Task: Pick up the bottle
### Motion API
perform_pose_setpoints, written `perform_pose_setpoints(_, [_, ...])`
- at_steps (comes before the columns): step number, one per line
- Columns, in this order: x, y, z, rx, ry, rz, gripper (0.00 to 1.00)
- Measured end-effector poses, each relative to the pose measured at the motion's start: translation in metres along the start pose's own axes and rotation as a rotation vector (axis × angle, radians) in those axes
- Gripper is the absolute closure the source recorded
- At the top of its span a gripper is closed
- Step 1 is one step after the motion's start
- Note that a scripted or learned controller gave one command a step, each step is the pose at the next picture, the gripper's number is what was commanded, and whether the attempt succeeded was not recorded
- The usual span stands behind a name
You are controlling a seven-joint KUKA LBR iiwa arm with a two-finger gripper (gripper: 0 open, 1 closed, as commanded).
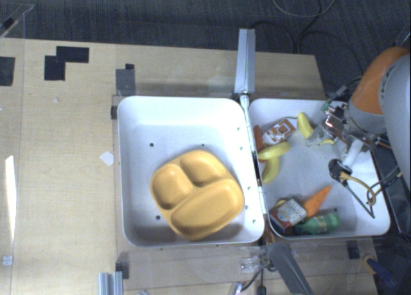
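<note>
The bottle is green with a dark cap and lies on its side along the front wall of the right bin. An orange carrot and a small red and white box touch it from behind and from the left. My gripper hangs over the back right part of the same bin, well behind the bottle and next to a small yellow piece of fruit. The grey arm with its orange band comes in from the right.
Two bananas and a brown and white carton lie at the right bin's back left. A large yellow bread-shaped toy sits in the left bin. Cables trail over the right bin's right rim.
</note>
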State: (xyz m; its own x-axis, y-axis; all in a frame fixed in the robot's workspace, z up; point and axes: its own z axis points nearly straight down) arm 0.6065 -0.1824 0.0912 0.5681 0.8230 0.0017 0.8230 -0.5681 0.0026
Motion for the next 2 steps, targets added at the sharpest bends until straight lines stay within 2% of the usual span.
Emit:
perform_pose_setpoints(1, [0.029,0.055,-0.028,0.011,-0.004,0.184,0.0])
perform_pose_setpoints(2, [0.015,0.045,-0.158,-0.002,0.0,0.166,0.0])
